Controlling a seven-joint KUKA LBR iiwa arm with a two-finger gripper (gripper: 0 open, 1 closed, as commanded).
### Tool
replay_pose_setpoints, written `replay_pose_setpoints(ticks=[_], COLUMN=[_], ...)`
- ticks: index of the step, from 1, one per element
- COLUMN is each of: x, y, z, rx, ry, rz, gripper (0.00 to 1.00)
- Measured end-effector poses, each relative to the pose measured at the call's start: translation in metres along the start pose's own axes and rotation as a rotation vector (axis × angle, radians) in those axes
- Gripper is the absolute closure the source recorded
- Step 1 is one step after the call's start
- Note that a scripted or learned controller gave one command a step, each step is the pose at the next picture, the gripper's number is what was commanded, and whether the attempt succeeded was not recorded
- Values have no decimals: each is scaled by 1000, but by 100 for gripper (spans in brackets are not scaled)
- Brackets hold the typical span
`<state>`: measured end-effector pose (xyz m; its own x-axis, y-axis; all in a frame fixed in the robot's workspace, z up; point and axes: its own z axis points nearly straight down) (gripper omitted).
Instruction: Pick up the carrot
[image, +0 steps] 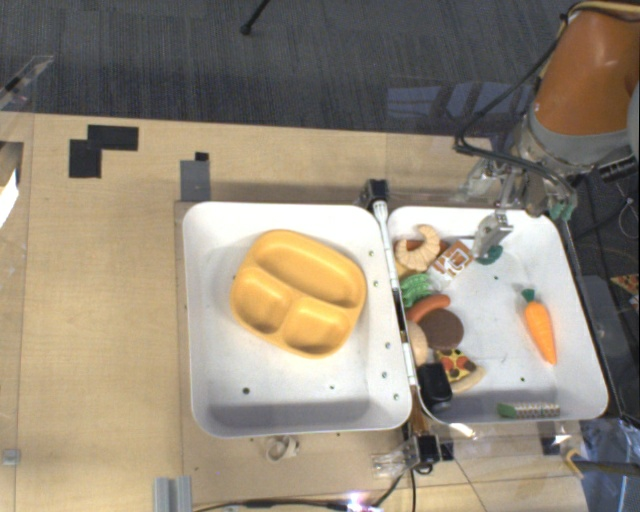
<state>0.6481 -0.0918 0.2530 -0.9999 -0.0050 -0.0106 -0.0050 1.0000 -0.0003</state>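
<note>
The carrot (540, 329), orange with a small green top, lies alone on the floor of the right bin (500, 385), near its right wall. My gripper (489, 240) hangs over the bin's back edge, up and to the left of the carrot and well apart from it. Nothing shows between the fingers. Whether they stand open or shut is unclear from this angle.
A yellow three-part plate (297, 290) lies in the left bin (215, 390). Toy foods crowd the right bin's left side: a croissant (417, 246), a green leafy piece (415, 291), a brown disc (440, 327), a pizza slice (460, 366). A small green item (507, 409) sits near the front wall.
</note>
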Motion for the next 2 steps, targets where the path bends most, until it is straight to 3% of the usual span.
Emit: replay_pose_setpoints(ticks=[1,2], x=[-24,16], y=[-56,-112], z=[-131,-48], rx=[6,0], ry=[-14,2], rz=[-172,-624], gripper=[0,0])
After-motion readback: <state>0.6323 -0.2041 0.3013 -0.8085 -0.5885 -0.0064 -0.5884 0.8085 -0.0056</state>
